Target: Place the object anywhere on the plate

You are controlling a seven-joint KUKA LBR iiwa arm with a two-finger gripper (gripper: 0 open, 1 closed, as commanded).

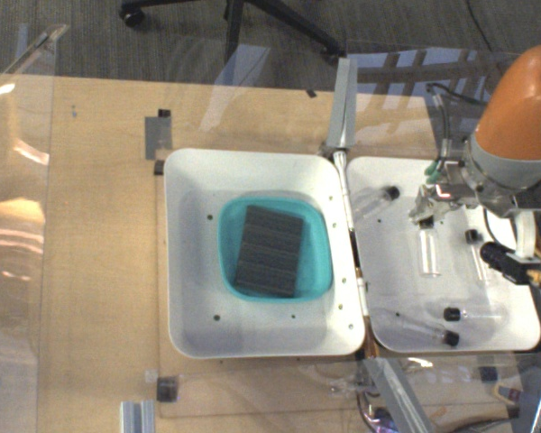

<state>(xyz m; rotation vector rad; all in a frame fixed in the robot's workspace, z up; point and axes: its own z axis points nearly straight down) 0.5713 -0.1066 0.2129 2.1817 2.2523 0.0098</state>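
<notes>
Grey two-finger gripper sits low over the upper part of the right shallow white bin, under the arm's orange band; fingers' state: can't tell, too small & cluttered. Just below the gripper, a clear plastic tube lies on the bin floor. More clear tubes w/ black caps near the bin's front edge. Left shallow white bin holds a teal square plate; dark grey ribbed rectangular block lies flat on the plate, approx. centred.
</notes>
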